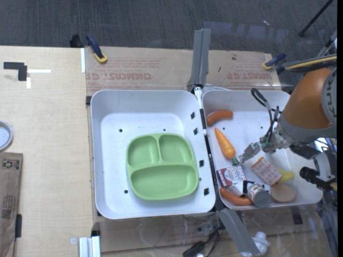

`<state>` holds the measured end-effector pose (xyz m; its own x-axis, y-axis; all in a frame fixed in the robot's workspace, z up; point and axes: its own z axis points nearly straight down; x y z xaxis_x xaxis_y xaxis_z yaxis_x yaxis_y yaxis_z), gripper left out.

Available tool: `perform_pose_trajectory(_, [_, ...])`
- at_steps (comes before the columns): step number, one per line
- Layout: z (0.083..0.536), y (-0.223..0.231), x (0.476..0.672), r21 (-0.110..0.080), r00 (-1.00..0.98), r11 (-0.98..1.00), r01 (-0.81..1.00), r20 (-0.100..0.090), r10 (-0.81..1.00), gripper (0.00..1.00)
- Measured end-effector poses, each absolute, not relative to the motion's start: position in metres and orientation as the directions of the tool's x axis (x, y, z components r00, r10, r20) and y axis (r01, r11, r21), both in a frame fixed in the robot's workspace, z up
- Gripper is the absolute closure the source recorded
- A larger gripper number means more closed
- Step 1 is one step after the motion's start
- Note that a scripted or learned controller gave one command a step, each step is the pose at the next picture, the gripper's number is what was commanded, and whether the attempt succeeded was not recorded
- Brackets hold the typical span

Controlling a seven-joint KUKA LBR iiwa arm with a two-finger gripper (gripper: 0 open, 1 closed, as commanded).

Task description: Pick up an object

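The right bin [244,103] holds several small items. An orange carrot [225,143] lies near its left wall, with a reddish sausage [220,115] behind it. Toward the front are a red and white packet [231,174], a second sausage [236,197], a grey can [260,194], a checked cracker-like block [266,170], a yellow piece [288,175] and a tan round disc [282,193]. My gripper [251,152] hangs low over the bin's middle, just right of the carrot and just behind the packet and the block. No object shows in its grasp.
The left bin [107,143] holds a green divided plate [162,166]. The grey and orange arm [311,103] covers the right bin's far right side. A grey post [201,58] stands behind the wall between the bins. Clamps [96,50] sit on the cardboard behind.
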<state>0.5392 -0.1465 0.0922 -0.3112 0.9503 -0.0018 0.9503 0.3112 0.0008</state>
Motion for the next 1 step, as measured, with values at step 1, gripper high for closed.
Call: perform_pose_trajectory(1, [0.1374,-0.112,0.4962,-0.003,-0.043,0.043,0.999,0.001,0.999,0.0])
